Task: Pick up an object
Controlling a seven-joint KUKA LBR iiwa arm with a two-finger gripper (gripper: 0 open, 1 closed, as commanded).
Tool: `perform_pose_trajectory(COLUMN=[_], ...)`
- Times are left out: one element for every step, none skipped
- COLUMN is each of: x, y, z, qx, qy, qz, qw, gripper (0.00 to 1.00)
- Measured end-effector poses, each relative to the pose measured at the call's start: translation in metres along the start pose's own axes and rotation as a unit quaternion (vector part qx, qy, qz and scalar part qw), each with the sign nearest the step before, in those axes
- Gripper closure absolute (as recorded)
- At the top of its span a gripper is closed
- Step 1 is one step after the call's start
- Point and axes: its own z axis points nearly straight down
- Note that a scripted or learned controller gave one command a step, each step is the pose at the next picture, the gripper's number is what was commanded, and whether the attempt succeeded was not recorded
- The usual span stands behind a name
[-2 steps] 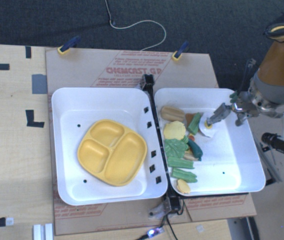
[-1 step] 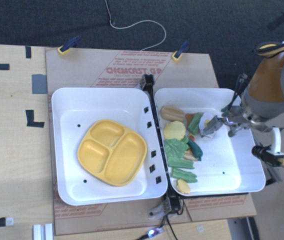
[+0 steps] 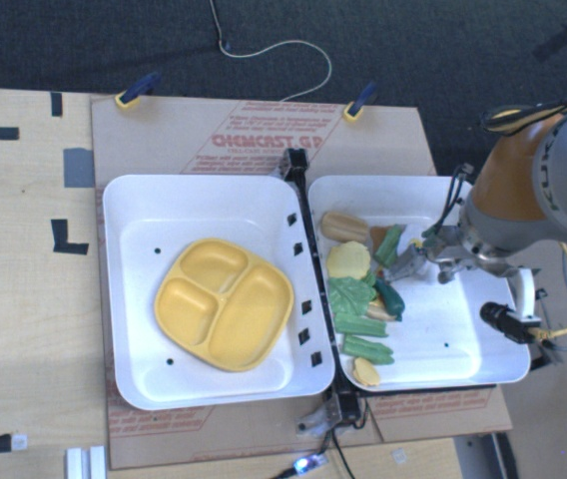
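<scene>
The right bin point(image 3: 463, 357) holds a pile of toy food along its left side: a brown bread roll point(image 3: 344, 227), a pale yellow round piece point(image 3: 348, 261), several green leafy and bean-like pieces point(image 3: 355, 302), a dark green piece point(image 3: 389, 243) and a small yellow piece point(image 3: 365, 371). My gripper point(image 3: 410, 264) reaches in from the right and sits low in that bin, right beside the green pieces. Its tips point left toward the pile. Nothing shows clearly between the fingers.
The left bin point(image 3: 129, 267) holds a yellow divided plate point(image 3: 225, 303). A black divider point(image 3: 308, 257) runs between the bins. The arm body point(image 3: 513, 198) hangs over the right bin's right side. Cardboard lies under both bins, clamped at the back.
</scene>
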Motion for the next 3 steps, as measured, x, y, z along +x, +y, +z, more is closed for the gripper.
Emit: perform_pose_trajectory(x=[-0.002,0.002,-0.003], y=[0.002,0.003,0.003], z=[0.032,0.023,-0.034], qx=[-0.005,-0.004,-0.004], qy=[-0.002,0.003,-0.001], qz=[0.002,0.000,0.000], qw=[1.0000,1.0000,1.0000], gripper=[0.00,1.00,1.00])
